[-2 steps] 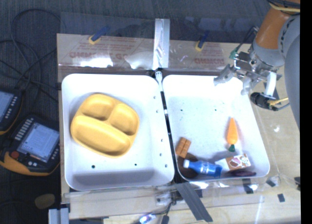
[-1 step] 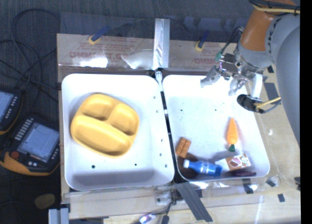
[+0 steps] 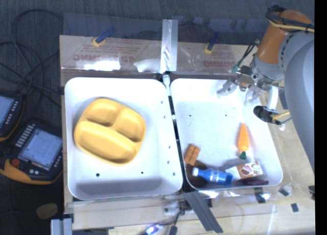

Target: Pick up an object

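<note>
1. The end effector (image 3: 240,87) hangs over the far right corner of the right bin (image 3: 214,121), at about 1 o'clock from that bin's middle, on the grey arm that comes in from the right.
2. Whether it is spread or closed cannot be told; nothing shows held in it.
3. The nearest candidate is the carrot (image 3: 243,138), lying alone on the bin floor toward 6 o'clock from the end effector, near but clearly apart from it.
4. The carrot's long axis runs roughly 12 to 6 o'clock, pointed tip at the far end, green stub at the near end.
5. A grasp would likely need to close across that axis, from 3 and 9 o'clock.
6. Further toward 6 and 7 o'clock, along the near wall, lie a blue bottle (image 3: 213,176), a small carton (image 3: 250,169) and a brown block (image 3: 191,154), crowded together and probably harder to reach.
7. The yellow bread-shaped object (image 3: 109,130) fills the middle of the left bin (image 3: 82,178), well away toward 8 o'clock
</note>
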You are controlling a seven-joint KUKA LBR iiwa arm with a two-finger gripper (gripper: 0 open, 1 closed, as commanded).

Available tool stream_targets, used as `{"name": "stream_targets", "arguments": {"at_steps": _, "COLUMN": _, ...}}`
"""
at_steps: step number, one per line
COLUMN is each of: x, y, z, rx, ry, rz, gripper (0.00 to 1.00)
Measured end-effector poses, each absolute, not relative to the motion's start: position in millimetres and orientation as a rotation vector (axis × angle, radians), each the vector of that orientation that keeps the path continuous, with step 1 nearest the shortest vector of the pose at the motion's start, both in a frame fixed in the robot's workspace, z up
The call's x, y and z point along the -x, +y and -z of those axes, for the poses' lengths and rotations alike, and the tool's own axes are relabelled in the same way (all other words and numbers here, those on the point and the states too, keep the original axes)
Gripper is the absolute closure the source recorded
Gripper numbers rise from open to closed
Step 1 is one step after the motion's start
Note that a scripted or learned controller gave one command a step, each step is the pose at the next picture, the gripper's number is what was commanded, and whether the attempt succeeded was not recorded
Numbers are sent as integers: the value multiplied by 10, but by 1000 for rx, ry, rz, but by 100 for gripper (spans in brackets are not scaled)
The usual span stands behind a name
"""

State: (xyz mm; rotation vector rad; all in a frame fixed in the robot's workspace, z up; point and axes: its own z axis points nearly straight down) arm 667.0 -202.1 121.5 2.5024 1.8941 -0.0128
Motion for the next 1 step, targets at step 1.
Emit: {"name": "stream_targets", "arguments": {"at_steps": 1, "x": -6059, "y": -2063, "z": -1694, "rx": -2384, "ry": 2045, "rz": 7, "gripper": 0}}
